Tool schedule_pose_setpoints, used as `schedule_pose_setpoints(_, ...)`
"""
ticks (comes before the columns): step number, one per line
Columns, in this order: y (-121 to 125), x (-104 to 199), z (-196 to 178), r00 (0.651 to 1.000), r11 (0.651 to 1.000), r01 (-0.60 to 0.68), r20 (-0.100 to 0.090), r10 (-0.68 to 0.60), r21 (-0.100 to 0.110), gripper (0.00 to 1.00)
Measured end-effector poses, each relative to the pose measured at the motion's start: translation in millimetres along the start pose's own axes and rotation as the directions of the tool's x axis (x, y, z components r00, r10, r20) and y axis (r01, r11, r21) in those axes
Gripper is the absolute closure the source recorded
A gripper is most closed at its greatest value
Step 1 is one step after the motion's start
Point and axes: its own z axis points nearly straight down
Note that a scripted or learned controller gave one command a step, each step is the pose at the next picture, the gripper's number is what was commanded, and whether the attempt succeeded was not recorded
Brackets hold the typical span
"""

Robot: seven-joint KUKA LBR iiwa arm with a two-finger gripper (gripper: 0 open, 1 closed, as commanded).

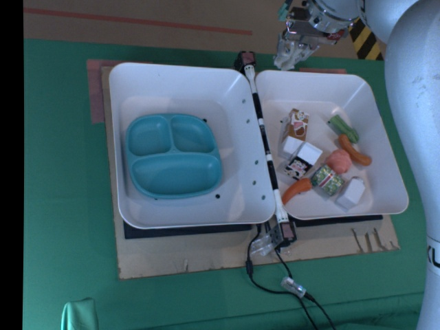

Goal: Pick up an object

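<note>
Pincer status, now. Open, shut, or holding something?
Pincer: cannot be told. It hangs above the far rim of the right bin, apart from the toys inside, nothing visible in it.

Grey arm (405,81) cut off by right and top edges. Pale green cloth (79,315) cropped at near edge. Small gripper (290,62) fingers' spacing too blurred to judge.

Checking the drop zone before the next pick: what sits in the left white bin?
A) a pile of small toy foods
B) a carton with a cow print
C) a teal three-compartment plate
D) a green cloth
C: the teal three-compartment plate lies alone in the left white bin; the small toy foods fill the right white bin.
</note>
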Motion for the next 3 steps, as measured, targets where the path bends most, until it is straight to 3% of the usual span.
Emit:
schedule_pose_setpoints(1, 0.3, -44.9, -40.4, 1.000, 1.000, -0.001, 0.001, 0.001, -0.004, 1.00)
schedule_pose_setpoints(2, 0.3, -45.0, -40.4, 1.000, 1.000, -0.001, 0.001, 0.001, -0.004, 0.00)
schedule_pose_setpoints(3, -1.8, -75.3, 74.5, 1.000, 1.000, 0.002, -0.004, -0.002, 0.017, 0.00)
